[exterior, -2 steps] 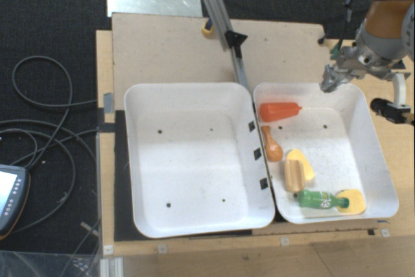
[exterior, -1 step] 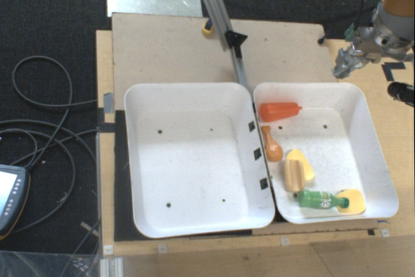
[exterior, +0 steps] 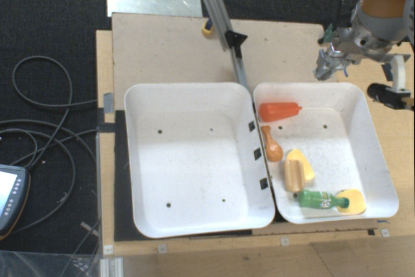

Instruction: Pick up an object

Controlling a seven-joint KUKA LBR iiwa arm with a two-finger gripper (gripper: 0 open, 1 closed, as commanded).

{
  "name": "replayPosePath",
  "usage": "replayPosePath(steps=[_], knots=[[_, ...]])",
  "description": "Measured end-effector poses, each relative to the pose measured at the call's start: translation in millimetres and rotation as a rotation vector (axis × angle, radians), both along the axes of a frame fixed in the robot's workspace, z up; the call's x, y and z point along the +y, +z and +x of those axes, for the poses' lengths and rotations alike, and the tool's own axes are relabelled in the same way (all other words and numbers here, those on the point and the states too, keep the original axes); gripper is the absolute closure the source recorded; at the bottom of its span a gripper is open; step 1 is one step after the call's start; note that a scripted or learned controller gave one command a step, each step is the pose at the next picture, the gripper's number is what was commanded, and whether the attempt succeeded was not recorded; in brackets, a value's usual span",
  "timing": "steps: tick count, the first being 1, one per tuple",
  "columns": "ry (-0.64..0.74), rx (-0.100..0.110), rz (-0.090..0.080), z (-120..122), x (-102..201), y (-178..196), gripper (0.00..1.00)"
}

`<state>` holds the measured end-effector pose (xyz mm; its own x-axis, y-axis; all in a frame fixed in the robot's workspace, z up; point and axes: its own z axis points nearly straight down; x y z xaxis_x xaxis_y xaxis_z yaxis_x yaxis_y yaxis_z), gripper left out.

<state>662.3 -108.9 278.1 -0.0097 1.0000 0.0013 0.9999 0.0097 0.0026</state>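
You see the things to pick up in the right bin [exterior: 373, 139], in the lower right part of the frame. An orange bottle [exterior: 279, 111] lies on its side near the top left corner of that bin. Just below it is a small orange spoon-shaped toy [exterior: 271, 144], close to the wall between the bins. Below that is a hot dog toy [exterior: 297, 172], a tan piece lying on a yellow one. A green bottle [exterior: 322, 200] lies flat near the bottom rim, and its cap end touches a yellow piece [exterior: 354, 200] in the bottom right corner.

The left bin [exterior: 194, 152] sits right beside it, in the middle of the frame.

The gripper [exterior: 326, 68] is in the upper right of the frame, just above the top rim of the right bin, well apart from all the toys. Nothing is between its fingers. You cannot tell if it is open or closed, because it is too small and blurry. The grey arm [exterior: 386, 0] with the orange band goes up to the top right corner.

Black cables [exterior: 45, 107] curl on the dark floor on the left.
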Motion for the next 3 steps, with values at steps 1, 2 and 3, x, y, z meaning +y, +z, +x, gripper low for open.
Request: replayPosePath(steps=[1, 2, 3], knots=[[0.0, 0.002, 0.0, -2, 48, -17, 1.0], [0.001, 0.0, 0.001, 3, 98, -14, 1.0], [0.0, 0.003, 0.001, -1, 148, -34, 1.0]])
